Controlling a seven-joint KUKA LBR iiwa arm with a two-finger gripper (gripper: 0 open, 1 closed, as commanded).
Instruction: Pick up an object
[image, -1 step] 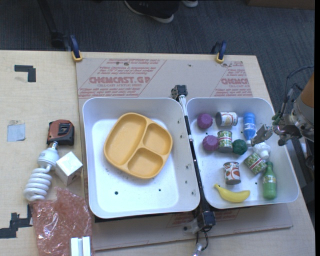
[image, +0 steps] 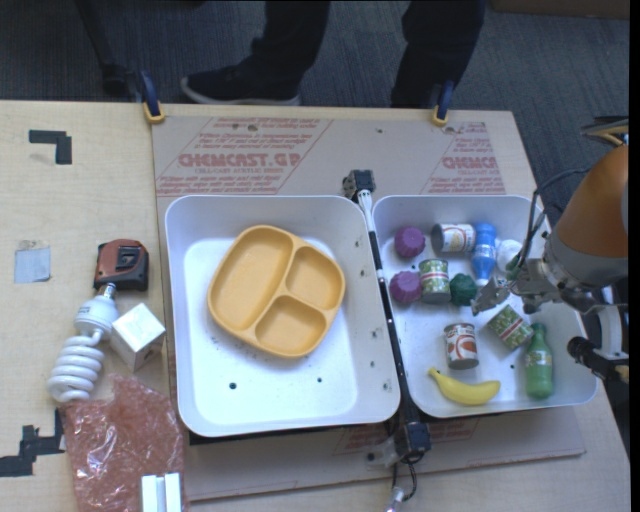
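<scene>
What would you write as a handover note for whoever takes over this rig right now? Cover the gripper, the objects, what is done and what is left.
Gripper: low in the right bin, beside a tilted can; nothing seen held, finger state unclear.
Objects: cans, green bottle, banana, two purple pieces in the right bin; yellow divided plate in the left bin.
Done: no pick confirmed.
Left: grasp and lift one object.

Grey arm (image: 575, 262) w/ orange band (image: 600, 205), black cable (image: 545, 190), metal wrist.
</scene>
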